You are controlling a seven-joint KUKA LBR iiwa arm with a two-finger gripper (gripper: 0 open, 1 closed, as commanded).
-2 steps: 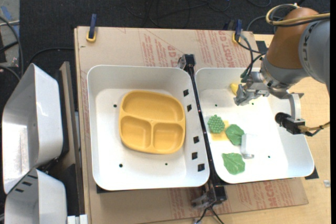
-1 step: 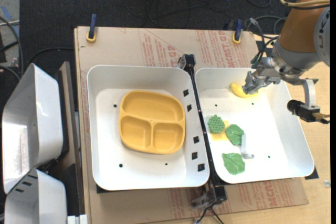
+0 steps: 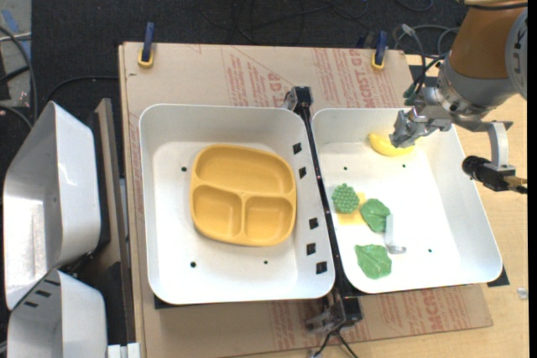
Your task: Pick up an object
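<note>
A yellow banana-shaped object (image 3: 384, 146) lies near the back wall of the right bin (image 3: 453, 214). My gripper (image 3: 404, 133) hangs right over its right end, touching or nearly touching it. Nearer the front of the same bin lie a small green bumpy object (image 3: 344, 198), a green leafy piece (image 3: 375, 213), another green piece (image 3: 372, 260) and a small grey object (image 3: 392, 237). The arm, with its orange band (image 3: 491, 29), comes in from the upper right.
The left bin (image 3: 164, 180) holds a yellow divided plate (image 3: 243, 194). Black clips run along the divider between the bins (image 3: 315, 197). Both bins rest on a cardboard sheet (image 3: 252, 71). White containers (image 3: 50, 197) stand off the bench to the left.
</note>
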